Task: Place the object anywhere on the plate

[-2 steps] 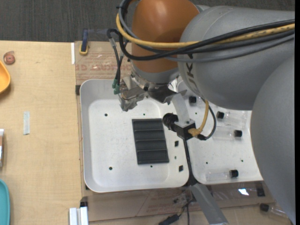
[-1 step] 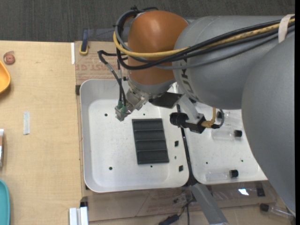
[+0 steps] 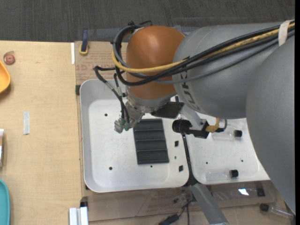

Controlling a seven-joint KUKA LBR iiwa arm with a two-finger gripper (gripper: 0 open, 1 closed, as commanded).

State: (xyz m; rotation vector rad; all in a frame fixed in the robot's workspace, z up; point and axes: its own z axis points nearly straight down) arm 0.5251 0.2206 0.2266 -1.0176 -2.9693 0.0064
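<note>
no text, label or number reads clearly anywhere. the grey robot arm (image 3: 220, 64) carries part of a dark brand lettering on its casing just above the right white bin (image 3: 225, 172), but the orange band (image 3: 152, 60) and cables cover most of it and the letters cannot be made out. the brown cardboard sheet (image 3: 96, 60) behind the left white bin (image 3: 93, 172) bears faint reddish print, too blurred to read.
</note>
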